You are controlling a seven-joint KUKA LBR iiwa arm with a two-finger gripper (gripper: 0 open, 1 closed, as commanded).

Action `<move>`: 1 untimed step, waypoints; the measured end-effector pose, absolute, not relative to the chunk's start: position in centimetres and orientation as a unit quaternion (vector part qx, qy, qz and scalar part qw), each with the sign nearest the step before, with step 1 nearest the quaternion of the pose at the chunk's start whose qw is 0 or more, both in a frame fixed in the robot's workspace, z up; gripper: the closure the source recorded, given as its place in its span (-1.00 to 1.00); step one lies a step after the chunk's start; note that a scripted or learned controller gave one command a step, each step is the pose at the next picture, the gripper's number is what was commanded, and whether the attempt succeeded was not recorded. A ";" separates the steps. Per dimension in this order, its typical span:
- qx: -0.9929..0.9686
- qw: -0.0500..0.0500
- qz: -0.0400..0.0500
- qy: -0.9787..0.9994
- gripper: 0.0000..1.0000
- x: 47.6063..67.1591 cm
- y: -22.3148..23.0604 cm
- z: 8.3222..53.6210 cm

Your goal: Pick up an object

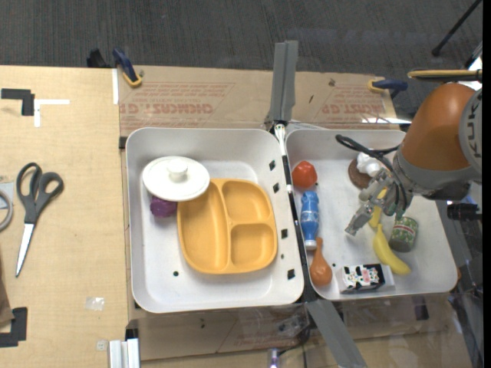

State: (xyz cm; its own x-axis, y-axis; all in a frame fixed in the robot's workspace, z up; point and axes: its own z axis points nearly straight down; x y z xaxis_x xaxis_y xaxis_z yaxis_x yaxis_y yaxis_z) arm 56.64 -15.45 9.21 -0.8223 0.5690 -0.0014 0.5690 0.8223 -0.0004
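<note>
My gripper hangs low over the right white bin, at the upper end of a yellow banana that lies along the bin floor. A green can-like object sits just right of the banana, close to the gripper. Further left in this bin are a red ball-like fruit, a blue bottle and an orange gourd-shaped toy. A black and white box lies at the front. A brown round thing sits behind the gripper, partly hidden by the wrist.
The left bin holds a yellow divided tray, a white knobbed lid and a purple object under the lid's edge. Scissors lie on the bench at far left. The bins' shared wall runs close to the blue bottle.
</note>
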 end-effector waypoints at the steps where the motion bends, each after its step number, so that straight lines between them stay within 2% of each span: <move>1: 0.297 0.002 -0.001 0.955 1.00 56.7 -15.4 10.2</move>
